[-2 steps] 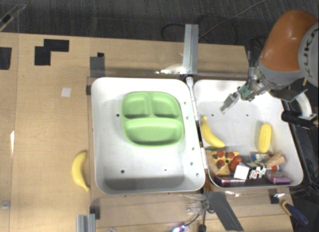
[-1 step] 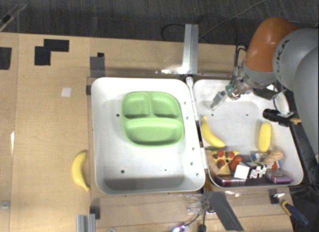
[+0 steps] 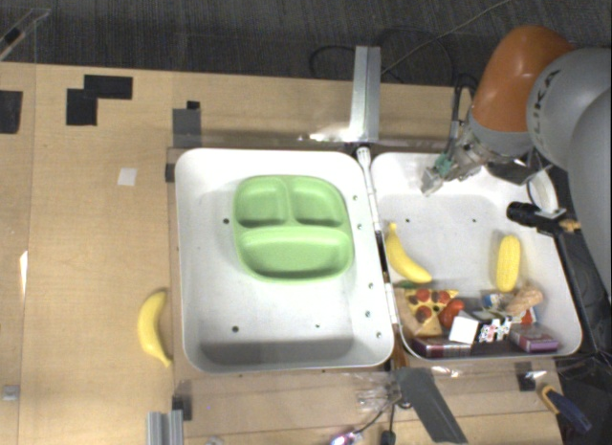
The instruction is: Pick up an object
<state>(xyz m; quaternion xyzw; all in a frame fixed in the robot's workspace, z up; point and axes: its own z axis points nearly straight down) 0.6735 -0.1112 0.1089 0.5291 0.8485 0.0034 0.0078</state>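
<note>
From the fixed overhead camera, the arm enters at three o'clock, its orange band sitting above the wrist, and the gripper hangs over the twelve o'clock end of the right bin. Whether its jaws are open or closed cannot be told; nothing is seen between them.

Within the right bin, a yellow banana lies curved against the nine o'clock wall, and a short yellow corn cob stands lengthwise toward three o'clock, well apart from the banana. Along the six o'clock edge sits a cluster of small things: a pizza slice with red toppings, a white block, a purple item, too small to name.

The left bin holds a green divided plate with three compartments, near its centre.

A second banana lies on the wooden bench, just beside the left bin's nine o'clock wall toward its lower corner.
</note>
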